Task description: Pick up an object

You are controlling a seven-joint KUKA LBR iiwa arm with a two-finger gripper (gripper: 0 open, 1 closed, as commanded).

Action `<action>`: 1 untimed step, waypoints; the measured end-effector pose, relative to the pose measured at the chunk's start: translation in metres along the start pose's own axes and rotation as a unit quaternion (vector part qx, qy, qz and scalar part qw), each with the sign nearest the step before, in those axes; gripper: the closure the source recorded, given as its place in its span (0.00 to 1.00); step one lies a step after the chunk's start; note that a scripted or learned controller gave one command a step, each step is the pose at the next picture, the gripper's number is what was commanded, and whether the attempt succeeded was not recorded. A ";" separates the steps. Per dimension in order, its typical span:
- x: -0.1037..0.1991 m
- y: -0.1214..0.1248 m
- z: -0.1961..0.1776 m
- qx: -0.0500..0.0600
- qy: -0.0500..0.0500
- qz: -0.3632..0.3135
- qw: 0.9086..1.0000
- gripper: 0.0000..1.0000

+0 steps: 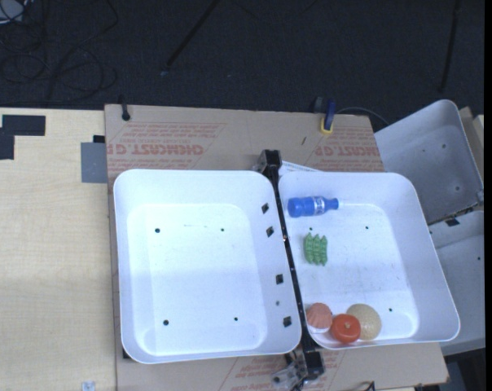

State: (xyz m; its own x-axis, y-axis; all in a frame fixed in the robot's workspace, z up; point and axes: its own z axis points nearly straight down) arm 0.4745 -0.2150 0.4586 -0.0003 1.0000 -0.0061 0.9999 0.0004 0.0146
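Observation:
The right bin (409, 218) holds a blue bottle (311, 206) lying on its side near the far left corner. A small green knobbly piece (315, 249) lies just below the bottle. In the near left corner sit three round items close together: a pinkish one (318, 316), a red tomato-like one (345, 327) and a pale beige one (365, 319).
The left bin (140, 218) stands beside the right one, joined by a black divider with clips (283, 251). Both rest on a cardboard sheet (197, 141) on a wooden bench. A grey metal panel (429, 153) rises at the right.

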 end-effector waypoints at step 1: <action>0.004 -0.002 0.148 0.015 0.006 0.000 1.000 0.00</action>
State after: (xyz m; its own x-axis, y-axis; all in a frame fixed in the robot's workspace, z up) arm 0.4745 -0.2121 0.3104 0.0006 1.0000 0.0056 0.9999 -0.0005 -0.0153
